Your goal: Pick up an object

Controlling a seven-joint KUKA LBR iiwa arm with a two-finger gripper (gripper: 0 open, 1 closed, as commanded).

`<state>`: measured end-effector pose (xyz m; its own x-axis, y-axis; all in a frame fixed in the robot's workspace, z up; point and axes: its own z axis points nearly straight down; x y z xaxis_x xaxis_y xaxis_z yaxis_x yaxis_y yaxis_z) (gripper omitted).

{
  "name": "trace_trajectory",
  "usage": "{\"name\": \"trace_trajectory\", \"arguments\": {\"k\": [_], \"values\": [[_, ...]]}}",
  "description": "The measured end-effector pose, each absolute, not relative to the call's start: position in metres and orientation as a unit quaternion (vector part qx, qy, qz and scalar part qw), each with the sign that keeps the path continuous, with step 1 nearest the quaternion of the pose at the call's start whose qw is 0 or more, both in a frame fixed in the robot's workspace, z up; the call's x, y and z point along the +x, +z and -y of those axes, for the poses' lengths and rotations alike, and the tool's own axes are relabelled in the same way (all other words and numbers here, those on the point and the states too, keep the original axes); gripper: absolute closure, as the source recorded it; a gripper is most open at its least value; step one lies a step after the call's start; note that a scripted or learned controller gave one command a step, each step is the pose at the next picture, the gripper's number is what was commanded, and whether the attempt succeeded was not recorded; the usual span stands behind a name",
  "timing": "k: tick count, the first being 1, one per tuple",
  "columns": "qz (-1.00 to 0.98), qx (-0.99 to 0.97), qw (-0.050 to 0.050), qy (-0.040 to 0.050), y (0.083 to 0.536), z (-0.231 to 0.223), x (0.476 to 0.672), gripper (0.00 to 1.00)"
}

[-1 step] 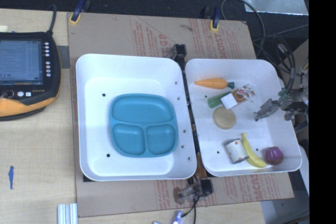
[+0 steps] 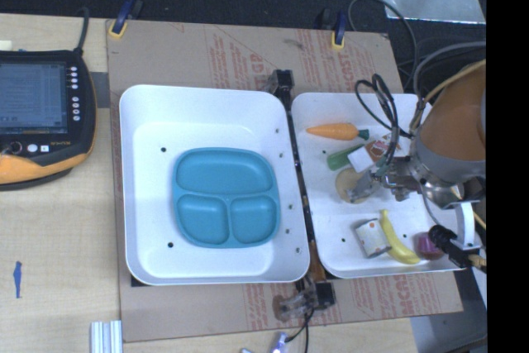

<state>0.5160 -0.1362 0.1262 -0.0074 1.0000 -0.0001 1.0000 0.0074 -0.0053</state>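
Note:
The right white bin [image 2: 331,256] holds several small items. An orange carrot [image 2: 332,131] lies near its far side, with a green piece [image 2: 340,159] and a small white block [image 2: 359,157] just below it. A round tan object [image 2: 353,185] sits mid-bin. A yellow banana [image 2: 395,241] and a grey-white packet [image 2: 371,236] lie near the front edge, and a purple item [image 2: 427,244] is at the front right. My gripper [image 2: 376,179] reaches in from the right, low over the bin, right beside the tan object.
The left white bin [image 2: 140,178] holds a blue divided plate [image 2: 226,196]. A teach pendant [image 2: 41,112] rests on the bench at far left. Black cables [image 2: 382,107] loop over the right bin's far corner. Clamps hold the cardboard sheet [image 2: 207,54] under the bins.

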Motion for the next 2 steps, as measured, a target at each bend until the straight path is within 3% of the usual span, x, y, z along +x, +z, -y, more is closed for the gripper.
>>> {"name": "trace_trajectory", "arguments": {"k": [1,2], "values": [[0.71,-0.705,0.001,0.0016,0.091,0.106,0.557,0.0],[0.71,-0.704,0.0,0.0018,0.103,0.107,0.557,1.0]]}}
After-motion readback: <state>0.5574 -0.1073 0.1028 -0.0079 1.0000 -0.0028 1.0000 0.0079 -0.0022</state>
